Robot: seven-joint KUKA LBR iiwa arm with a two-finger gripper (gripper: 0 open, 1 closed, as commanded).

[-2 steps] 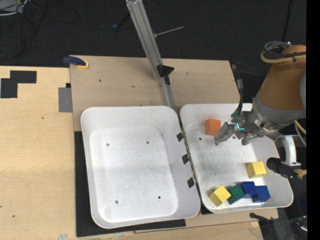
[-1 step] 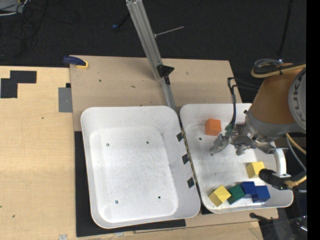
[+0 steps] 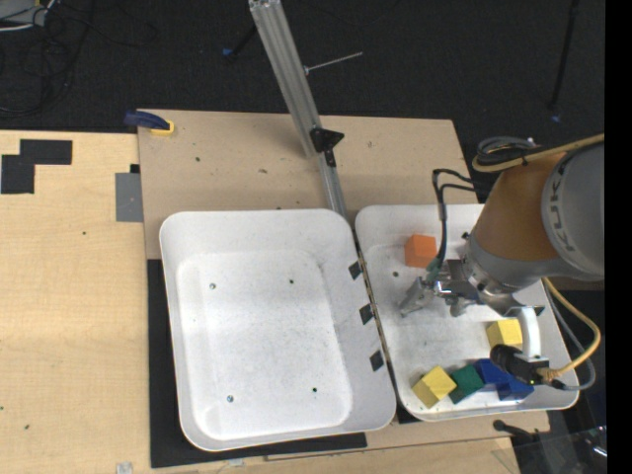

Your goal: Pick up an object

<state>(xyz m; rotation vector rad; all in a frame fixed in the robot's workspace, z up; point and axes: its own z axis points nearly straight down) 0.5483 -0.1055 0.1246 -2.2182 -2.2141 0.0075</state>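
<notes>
I see the arm reaching from the right edge over the right bin. Its gripper hangs at centre right with fingers apart, holding nothing. The orange block lies just above it. The left bin sits on the wooden bench.

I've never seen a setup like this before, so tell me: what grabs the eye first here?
The big grey arm with its orange band reaches in from the right, its gripper low over the right-hand white bin. Next come the bright blocks in that bin: an orange block beside the gripper, a yellow block further toward the front, and a cluster of yellow, green and blue blocks at the front edge. The left bin sits alongside.
</notes>
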